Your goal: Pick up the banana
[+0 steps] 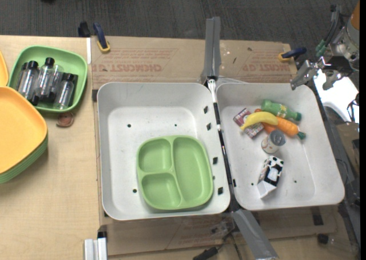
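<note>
banana (260,120) in right bin, tool (314,74) apart

Banana (258,120) in right bin (326,187)

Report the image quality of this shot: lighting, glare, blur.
Camera view: even, soft light with faint shadows; the right bin looks washed out along its near-white wall; the banana reads sharply enough; the gripper at the upper right edge is slightly blurred; straight bench edges bow a little.
</note>
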You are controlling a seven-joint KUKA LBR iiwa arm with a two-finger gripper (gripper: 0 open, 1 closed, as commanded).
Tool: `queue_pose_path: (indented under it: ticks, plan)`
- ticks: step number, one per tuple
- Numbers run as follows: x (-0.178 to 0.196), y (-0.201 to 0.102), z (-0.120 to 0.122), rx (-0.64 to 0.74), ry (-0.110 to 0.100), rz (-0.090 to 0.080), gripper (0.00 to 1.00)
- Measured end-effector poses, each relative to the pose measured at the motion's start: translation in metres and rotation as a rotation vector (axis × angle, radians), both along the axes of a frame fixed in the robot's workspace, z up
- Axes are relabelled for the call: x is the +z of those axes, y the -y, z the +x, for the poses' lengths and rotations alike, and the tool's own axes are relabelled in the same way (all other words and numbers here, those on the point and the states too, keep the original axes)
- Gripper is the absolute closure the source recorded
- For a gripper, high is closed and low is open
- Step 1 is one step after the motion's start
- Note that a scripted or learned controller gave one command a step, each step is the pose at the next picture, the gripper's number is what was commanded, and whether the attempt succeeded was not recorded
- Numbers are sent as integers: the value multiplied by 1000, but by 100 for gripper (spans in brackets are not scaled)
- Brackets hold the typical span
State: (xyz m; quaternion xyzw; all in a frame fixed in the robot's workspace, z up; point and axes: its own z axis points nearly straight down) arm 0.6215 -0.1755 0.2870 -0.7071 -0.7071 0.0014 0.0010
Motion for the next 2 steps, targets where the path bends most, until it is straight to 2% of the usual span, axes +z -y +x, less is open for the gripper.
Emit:
queue_pose_path:
  ticks: [1, 2]
  plan:
    - [8, 1, 0, 2, -1, -1, 100]
    - [-55, 33, -24, 301, 1, 1, 100]
